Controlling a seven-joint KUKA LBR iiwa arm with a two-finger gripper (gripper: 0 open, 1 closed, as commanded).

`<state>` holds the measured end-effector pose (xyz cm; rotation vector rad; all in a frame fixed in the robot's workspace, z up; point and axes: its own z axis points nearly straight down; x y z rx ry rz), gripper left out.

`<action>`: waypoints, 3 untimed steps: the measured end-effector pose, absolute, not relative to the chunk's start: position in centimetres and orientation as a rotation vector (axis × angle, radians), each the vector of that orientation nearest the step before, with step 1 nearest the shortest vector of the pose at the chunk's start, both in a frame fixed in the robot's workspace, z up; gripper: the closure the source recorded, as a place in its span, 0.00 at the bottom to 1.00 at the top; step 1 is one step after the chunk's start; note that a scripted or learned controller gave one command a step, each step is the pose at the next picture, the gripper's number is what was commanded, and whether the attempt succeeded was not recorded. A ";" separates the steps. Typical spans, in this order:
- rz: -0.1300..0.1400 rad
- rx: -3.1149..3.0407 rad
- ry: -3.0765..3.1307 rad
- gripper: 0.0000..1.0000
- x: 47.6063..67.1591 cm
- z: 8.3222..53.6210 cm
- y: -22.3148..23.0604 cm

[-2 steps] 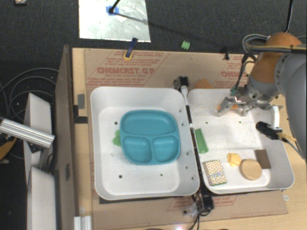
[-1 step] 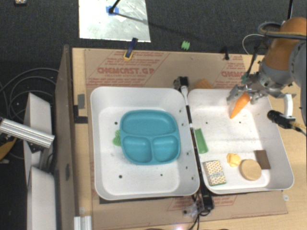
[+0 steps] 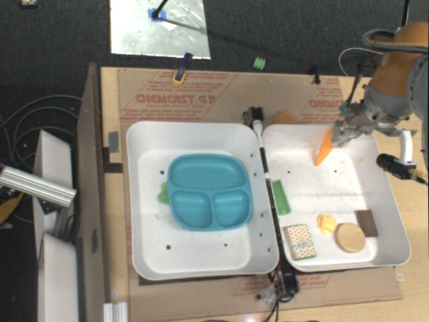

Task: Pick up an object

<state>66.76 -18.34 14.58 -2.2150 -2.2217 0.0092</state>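
Carrot (image 3: 324, 149) hangs tilted, its top at the jaws.

1. A robotics lab or test cell, probably
2. Two white bins (image 3: 201, 134) sit on a protective sheet printed "CHEMCAST" (image 3: 175, 99)
3. Loose black cables (image 3: 27, 123) coil on dark carpet (image 3: 60, 39)
4. An aluminium rail (image 3: 37, 185) lies at left

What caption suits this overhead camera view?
Robot gripper at an orange carrot in the right bin; blue plate in the left.
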 end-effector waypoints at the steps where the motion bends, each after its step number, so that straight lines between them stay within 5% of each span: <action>1: -0.003 -2.221 -2.231 0.00 67.0 14.7 -18.2; 2: 0.000 -2.213 -2.226 0.00 66.9 8.3 -16.0; 3: -0.007 -2.218 -2.232 1.00 67.1 9.7 -16.1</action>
